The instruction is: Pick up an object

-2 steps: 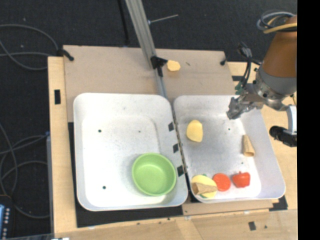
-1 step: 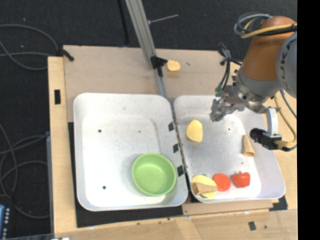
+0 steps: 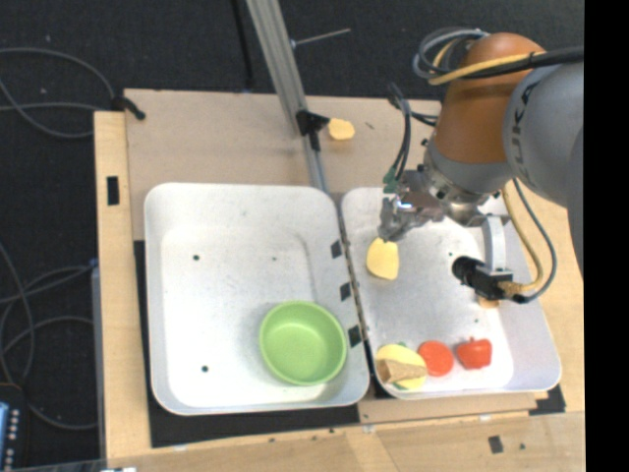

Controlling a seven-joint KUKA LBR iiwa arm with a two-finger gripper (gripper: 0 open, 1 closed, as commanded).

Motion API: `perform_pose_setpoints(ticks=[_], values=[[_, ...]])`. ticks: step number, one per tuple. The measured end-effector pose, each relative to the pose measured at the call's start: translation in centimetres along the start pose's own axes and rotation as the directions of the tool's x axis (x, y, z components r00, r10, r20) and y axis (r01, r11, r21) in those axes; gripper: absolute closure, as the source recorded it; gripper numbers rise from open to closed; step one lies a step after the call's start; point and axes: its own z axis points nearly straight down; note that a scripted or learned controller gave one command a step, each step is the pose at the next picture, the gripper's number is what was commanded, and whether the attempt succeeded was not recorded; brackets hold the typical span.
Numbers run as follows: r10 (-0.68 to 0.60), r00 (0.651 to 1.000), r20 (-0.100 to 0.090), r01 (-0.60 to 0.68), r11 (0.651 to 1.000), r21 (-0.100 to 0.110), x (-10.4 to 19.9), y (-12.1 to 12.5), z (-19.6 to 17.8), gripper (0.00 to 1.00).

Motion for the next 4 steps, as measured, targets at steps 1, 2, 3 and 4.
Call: perform_pose_setpoints(ticks=[1,2,3,4], values=[[0.002,1.000,0.001,-0.002,1.000,0.001,4.0,-1.7,0.2,1.00],[0.000,1.000,-0.001,0.000,1.000,0.001,8.0,-3.4,-0.2,1.00],[0.000,1.000,0.000,0.000,1.000,0.002,13.1,-5.6,0.0,1.00],[0.005,1.000,-0.001,-0.005,1.000,0.001,12.9,-5.6,0.1,0.00]])
